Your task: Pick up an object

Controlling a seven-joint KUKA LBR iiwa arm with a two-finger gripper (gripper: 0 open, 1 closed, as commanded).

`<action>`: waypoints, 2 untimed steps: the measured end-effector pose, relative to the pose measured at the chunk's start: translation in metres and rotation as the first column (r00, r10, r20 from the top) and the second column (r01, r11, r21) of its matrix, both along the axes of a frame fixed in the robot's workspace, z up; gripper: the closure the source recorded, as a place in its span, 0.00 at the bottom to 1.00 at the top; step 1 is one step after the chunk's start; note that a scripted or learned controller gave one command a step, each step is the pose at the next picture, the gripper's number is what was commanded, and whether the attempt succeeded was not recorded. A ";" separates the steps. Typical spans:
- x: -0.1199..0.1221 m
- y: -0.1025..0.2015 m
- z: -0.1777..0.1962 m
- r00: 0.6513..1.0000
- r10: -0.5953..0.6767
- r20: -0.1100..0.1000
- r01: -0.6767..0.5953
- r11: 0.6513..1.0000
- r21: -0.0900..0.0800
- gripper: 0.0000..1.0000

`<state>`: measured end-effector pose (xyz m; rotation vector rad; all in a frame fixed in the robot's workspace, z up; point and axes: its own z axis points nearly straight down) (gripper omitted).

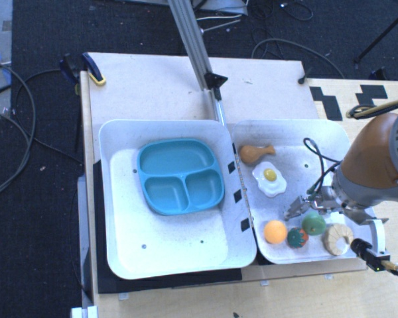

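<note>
Worktop [152, 85] carries two white bins: the left bin [119, 244] holds a blue divided tray [181, 175], the right bin [331, 134] my candidates. My tool [304, 207] hangs low just beside the green ball [313, 225]; whether it is spread or pinching I cannot tell. Nothing looks lifted yet: fried egg [270, 179], drumstick [255, 153] and orange ball [274, 232] all lie on the floor of the right bin.

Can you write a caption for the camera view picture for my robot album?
Robot gripper reaches over toy food in the right bin, near a green ball; a blue tray sits in the left bin.
</note>
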<state>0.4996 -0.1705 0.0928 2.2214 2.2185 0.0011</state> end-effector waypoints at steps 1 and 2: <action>0.002 -0.002 0.013 1.000 -0.002 0.008 0.002 1.000 -0.005 1.00; 0.009 0.006 0.061 1.000 0.005 0.002 -0.005 1.000 0.000 1.00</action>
